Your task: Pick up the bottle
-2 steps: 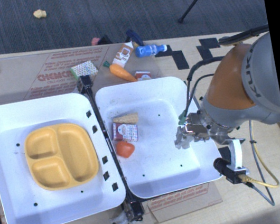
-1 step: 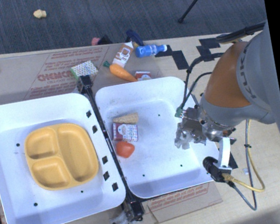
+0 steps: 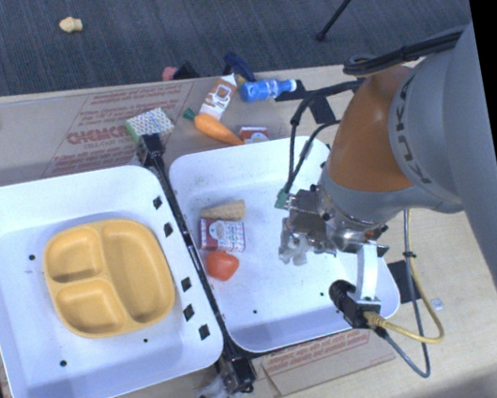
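Observation:
Two small bottles lie on the cardboard behind the bins: a white one with an orange label (image 3: 217,99) and a blue one (image 3: 264,90). My gripper (image 3: 293,246) hangs low over the middle of the right bin (image 3: 281,330), well in front of both bottles. It is to the right of a red and white carton (image 3: 223,235). The wrist body hides whatever lies straight under the gripper.
In the right bin a tan wedge (image 3: 223,212) lies behind the carton and a red-orange tomato (image 3: 223,265) in front of it. A yellow divided plate (image 3: 108,275) sits in the left bin. An orange carrot (image 3: 215,129) and a green checked packet (image 3: 149,123) lie behind the bins.

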`<state>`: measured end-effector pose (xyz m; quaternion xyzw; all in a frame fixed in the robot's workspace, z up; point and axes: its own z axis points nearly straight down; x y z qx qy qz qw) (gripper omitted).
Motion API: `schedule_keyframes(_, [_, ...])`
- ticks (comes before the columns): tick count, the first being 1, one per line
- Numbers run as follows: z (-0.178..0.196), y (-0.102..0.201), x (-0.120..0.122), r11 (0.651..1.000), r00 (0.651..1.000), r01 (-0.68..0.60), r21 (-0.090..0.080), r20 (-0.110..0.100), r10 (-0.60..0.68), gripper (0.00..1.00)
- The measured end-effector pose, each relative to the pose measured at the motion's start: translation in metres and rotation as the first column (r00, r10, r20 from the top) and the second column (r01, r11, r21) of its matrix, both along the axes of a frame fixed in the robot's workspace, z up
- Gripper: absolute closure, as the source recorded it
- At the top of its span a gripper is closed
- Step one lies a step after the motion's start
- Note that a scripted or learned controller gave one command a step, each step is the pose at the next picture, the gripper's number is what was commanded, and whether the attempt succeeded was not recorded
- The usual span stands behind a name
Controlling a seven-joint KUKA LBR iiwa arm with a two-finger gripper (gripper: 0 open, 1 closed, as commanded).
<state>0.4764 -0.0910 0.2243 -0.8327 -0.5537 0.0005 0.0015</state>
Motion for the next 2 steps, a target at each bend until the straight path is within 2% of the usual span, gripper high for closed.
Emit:
schedule_keyframes(1, [-0.013,0.02,0.0,0.891,0.891,-0.454,0.001,-0.001,0.454,1.0])
schedule_keyframes(2, [-0.022,0.031,0.0,0.835,0.835,-0.551,0.002,-0.001,0.551,1.0])
